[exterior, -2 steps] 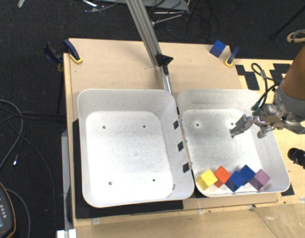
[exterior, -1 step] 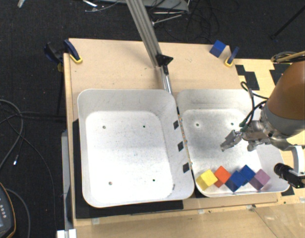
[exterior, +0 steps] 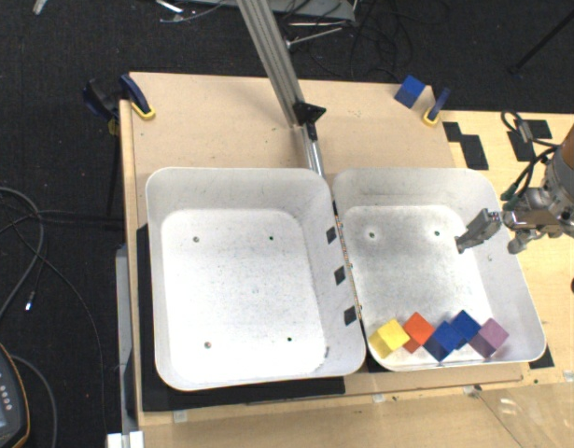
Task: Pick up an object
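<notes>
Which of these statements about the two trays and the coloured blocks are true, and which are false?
1. Four blocks sit in the right tray. True: yellow block, orange block, blue block, purple block.
2. The blocks lie along the tray's far edge. False: they lie along its near edge.
3. The gripper holds the yellow block. False: it hangs above the tray's right side, apart from the blocks.
4. The purple block is rightmost in the row. True.

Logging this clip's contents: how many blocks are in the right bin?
4, in a row along the near edge of the right bin: yellow block, orange block, blue block, purple block. They sit close together, so a smaller one could be hidden.
</notes>
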Robot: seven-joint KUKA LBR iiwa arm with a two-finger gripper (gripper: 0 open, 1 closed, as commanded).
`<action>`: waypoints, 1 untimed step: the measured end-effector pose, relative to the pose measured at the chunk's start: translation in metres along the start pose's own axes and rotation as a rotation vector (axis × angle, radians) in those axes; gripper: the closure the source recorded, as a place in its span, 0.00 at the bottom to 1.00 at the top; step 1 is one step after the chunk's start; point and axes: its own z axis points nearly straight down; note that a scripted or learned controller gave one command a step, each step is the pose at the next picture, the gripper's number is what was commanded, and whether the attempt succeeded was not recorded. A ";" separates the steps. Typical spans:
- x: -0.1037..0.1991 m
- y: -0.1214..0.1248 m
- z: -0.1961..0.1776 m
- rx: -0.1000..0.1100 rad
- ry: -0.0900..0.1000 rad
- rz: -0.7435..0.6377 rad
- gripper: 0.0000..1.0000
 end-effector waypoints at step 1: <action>-0.047 0.062 0.005 0.004 0.000 0.002 0.00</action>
